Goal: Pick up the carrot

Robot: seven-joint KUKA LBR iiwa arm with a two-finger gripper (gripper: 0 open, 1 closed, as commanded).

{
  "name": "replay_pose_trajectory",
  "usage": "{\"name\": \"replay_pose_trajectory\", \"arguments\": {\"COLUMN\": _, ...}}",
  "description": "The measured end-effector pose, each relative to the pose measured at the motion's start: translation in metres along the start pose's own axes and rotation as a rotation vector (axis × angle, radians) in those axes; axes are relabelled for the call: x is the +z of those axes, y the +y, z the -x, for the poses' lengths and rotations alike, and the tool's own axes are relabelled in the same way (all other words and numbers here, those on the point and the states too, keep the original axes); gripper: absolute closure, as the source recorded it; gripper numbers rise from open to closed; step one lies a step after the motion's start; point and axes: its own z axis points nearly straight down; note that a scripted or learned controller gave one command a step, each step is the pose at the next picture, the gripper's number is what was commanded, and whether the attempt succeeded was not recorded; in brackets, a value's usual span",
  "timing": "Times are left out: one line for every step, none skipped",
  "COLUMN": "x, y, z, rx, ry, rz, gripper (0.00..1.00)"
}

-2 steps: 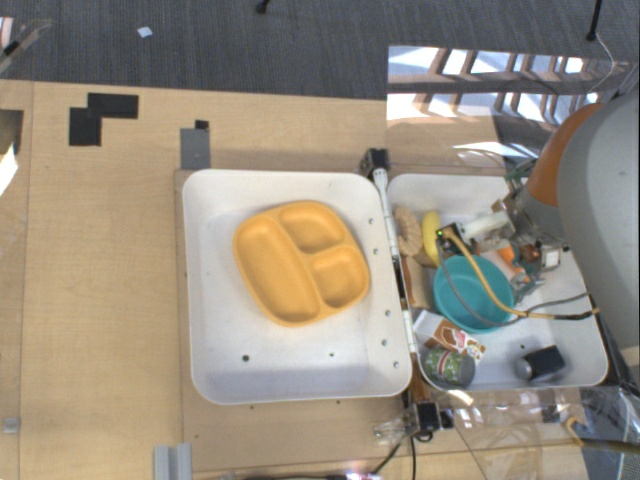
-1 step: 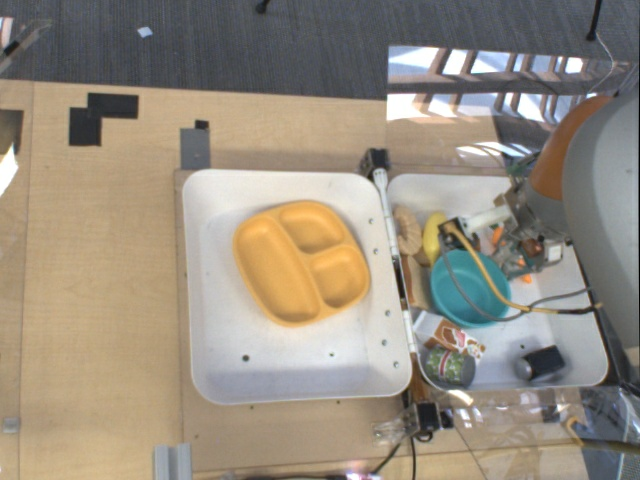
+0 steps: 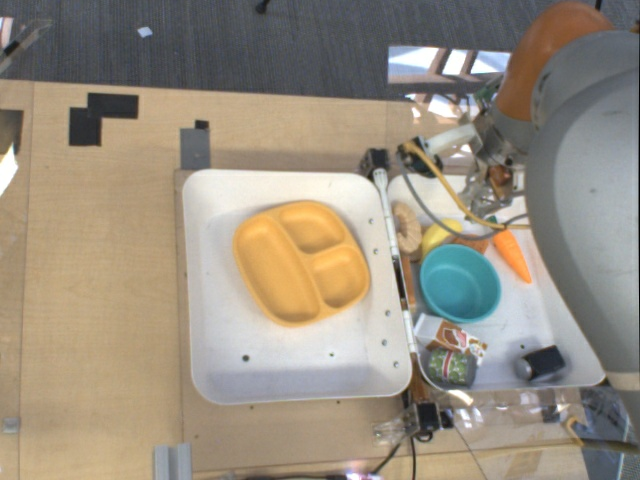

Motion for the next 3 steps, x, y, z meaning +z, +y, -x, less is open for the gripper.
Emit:
{"name": "replay_pose_trajectory", "arguments": {"x": 0.006, "y": 0.005, "z": 0.005, "rx": 0.010, "ry": -0.012, "rz": 0.000, "gripper": 0.00}}
{"name": "replay_pose_trajectory", "arguments": {"x": 0.085, "y": 0.060, "z": 0.043, "rx": -0.071, "ry": -0.023, "rz": 0.000, "gripper": 0.00}}
{"name": "replay_pose_trajectory", "arguments": {"x": 0.105, "y": 0.107, "z": 0.084, "rx": 0.026, "ry": -0.017, "rz": 0.001, "gripper": 0.00}}
